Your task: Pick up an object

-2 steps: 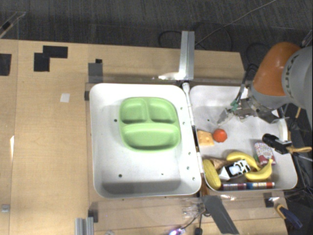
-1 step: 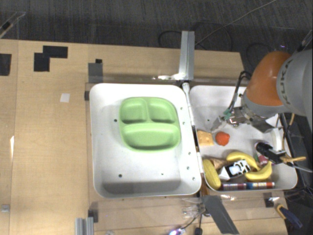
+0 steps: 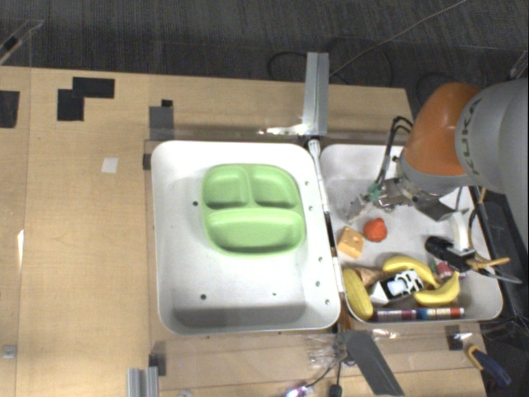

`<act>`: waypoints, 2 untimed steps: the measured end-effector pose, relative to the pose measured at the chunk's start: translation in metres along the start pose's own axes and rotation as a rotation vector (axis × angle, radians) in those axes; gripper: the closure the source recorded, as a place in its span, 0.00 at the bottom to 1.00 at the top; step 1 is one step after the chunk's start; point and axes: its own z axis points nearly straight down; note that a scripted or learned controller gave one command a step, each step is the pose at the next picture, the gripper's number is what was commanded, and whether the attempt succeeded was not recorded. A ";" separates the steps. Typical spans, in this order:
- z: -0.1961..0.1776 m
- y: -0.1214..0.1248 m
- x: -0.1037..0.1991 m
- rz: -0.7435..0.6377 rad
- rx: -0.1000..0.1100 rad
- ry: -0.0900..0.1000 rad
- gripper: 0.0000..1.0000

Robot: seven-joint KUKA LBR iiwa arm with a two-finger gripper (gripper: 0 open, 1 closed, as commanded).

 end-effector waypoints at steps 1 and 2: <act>-0.001 -0.027 0.003 0.042 -0.002 0.001 0.00; -0.012 -0.024 0.005 0.040 -0.007 0.003 1.00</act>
